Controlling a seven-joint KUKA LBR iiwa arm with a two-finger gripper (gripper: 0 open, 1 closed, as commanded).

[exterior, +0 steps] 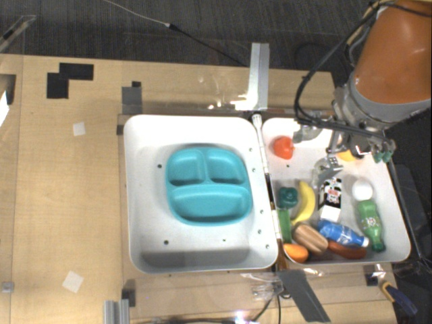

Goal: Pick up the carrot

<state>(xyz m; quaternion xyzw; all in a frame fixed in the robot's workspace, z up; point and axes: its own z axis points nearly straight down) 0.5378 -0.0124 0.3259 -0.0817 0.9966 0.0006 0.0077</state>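
A turquoise plastic divided tray (204, 183) sits in a white left bin (145, 201). The white right bin (395, 238) holds a yellow banana (305, 203), a red-orange round tomato (283, 147), a green bottle (370, 225), a blue bottle (343, 234) and an orange carrot (295, 252). The desk (61, 201) is pale wood.

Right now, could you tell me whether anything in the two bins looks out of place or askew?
Nothing looks spilled or damaged. The right bin is crowded: the carrot is wedged in its near left corner beside the hot dog, and the banana leans across neighbours.
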